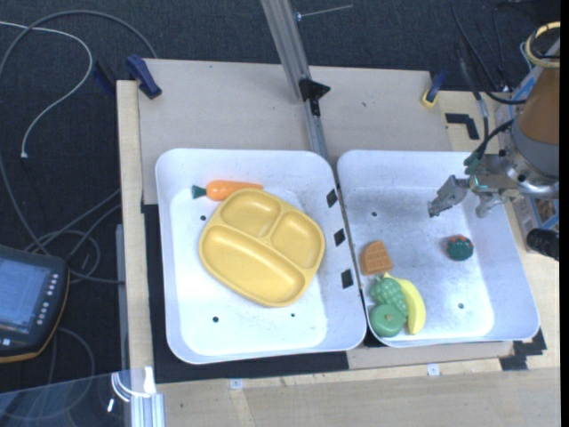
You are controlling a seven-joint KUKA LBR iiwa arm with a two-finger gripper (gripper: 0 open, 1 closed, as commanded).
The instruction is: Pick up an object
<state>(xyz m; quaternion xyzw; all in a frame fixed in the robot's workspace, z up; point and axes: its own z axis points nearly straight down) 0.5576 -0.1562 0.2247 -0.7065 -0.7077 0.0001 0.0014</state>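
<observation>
Seen from above at a slant: two shallow white bins side by side on a pale wooden bench [267, 105].

In the left bin [178, 327], a yellow divided plate [261, 246] with three compartments, lying flat and turned at an angle near the middle. Just beyond its far edge, a toy carrot [229, 188], orange with a green tip, lying on its side and touching or nearly touching the plate's rim; cannot tell which.

In the right bin [498, 318], four small toy foods. Near the left wall, a small tan waffle-like piece [376, 258]. Just in front of it, a cluster at the near left corner: green grapes [385, 288], a green apple [386, 319] and a yellow banana [412, 305], all pressed together, with the banana on the right of the group. Well apart from those, toward the right side, a small round toy [459, 248], green with a red top, alone on the bin floor.

Reaching in from the right, the grey arm with its orange band, gripper [462, 200] over the far right part of the right bin, above and just beyond the small round toy. Fingers spread apart, one pointing left [442, 203] and one [484, 205] nearer the wrist, nothing between them.

Above the bins, a slanted metal rail [284, 25]. At the left edge, on the dark floor, a tablet-like device [27, 301] and loose cables [53, 52].
</observation>
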